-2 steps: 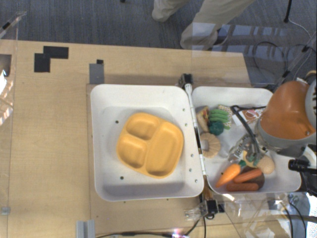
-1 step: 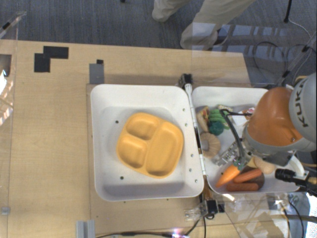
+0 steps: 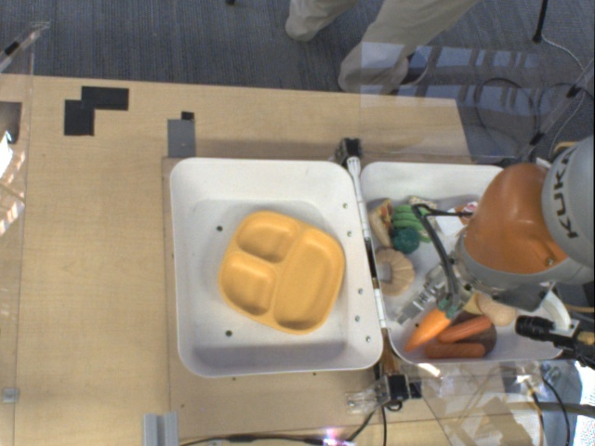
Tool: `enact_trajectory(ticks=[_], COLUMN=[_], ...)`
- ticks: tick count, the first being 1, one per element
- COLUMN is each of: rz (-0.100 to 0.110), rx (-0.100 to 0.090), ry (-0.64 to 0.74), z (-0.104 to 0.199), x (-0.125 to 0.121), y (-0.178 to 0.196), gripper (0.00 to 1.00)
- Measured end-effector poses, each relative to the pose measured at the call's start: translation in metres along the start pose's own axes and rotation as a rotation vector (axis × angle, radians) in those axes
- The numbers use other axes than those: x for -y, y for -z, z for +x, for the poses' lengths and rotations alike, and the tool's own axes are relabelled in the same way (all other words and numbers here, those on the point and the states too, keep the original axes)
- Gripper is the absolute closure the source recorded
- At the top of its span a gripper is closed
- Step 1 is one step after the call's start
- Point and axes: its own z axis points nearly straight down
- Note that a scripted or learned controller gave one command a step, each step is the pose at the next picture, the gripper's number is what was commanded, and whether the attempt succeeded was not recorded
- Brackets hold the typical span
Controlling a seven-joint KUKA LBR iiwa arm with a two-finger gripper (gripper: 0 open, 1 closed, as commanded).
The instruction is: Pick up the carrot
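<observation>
The carrot (image 3: 428, 329) is a short orange cone lying near the front left corner of the right bin (image 3: 423, 171), tip pointing to the front left. My gripper (image 3: 439, 301) hangs low over that bin, right above the carrot's thick end and close to or touching it. The grey wrist with its orange band (image 3: 507, 221) covers the middle of the bin. The view does not show whether the carrot is held.
Beside the carrot lie a red-orange sausage (image 3: 472, 327), a brown one (image 3: 457, 349) and a beige piece (image 3: 495, 311). A garlic bulb (image 3: 394, 269) and green items (image 3: 406, 223) sit by the bin's left wall. The left bin (image 3: 200, 189) holds a yellow divided plate (image 3: 279, 269).
</observation>
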Motion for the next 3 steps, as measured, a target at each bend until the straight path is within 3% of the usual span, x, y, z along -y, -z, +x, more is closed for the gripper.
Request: enact_trajectory(ticks=[1, 2, 3], rz=[-0.005, -0.005, -0.013], rx=[-0.001, -0.002, 0.007], ry=[0.005, 0.004, 0.006], z=[0.0, 0.0, -0.003], x=[-0.004, -0.004, -0.008], y=[0.011, 0.011, 0.023], gripper=[1.0, 0.0, 1.0])
